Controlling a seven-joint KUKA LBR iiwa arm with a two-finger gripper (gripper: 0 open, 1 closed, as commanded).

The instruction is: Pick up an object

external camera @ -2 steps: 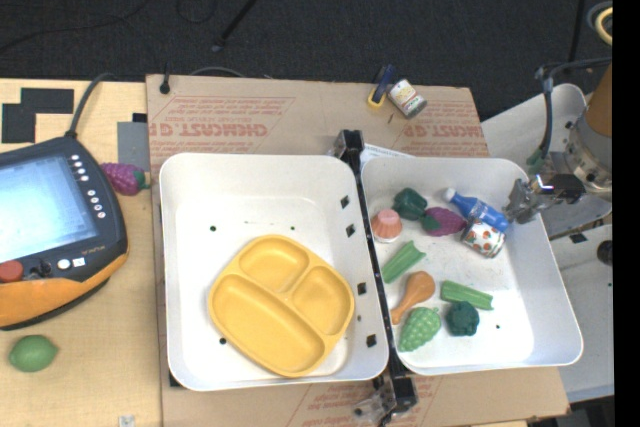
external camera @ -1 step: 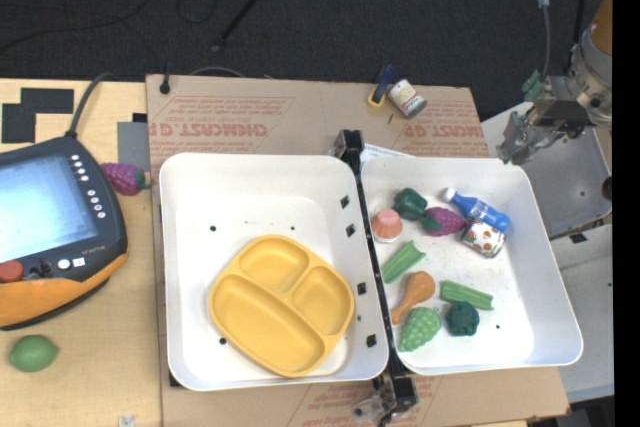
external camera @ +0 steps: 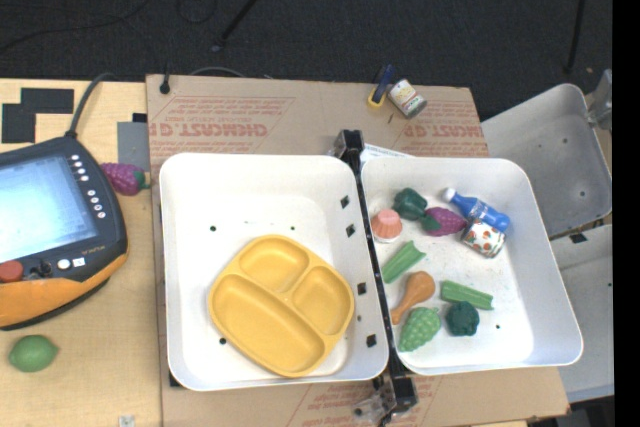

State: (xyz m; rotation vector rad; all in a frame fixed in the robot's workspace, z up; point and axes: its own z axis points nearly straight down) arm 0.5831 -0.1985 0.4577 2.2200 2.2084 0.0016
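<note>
The right white bin (external camera: 535, 315) holds several toy foods. At its back lie a dark green pepper (external camera: 410, 203), a purple eggplant (external camera: 443, 221), a blue bottle (external camera: 478, 209) and a small white spotted can (external camera: 483, 238). A pink cupcake (external camera: 387, 224) and a green pod (external camera: 402, 261) lie near the divider. Toward the front are an orange drumstick (external camera: 413, 293), a light green bumpy piece (external camera: 419, 328), a green cucumber stick (external camera: 467, 295) and a dark green broccoli (external camera: 462, 318). The left white bin (external camera: 200, 185) holds a yellow divided plate (external camera: 283, 305).
A teach pendant (external camera: 50, 215) lies on the bench at the left, with a lime (external camera: 33, 353) in front of it and a purple berry toy (external camera: 125, 177) beside it. Behind the bins, a small can (external camera: 406, 98) rests on cardboard. A grey metal sheet (external camera: 555, 145) stands at the right.
</note>
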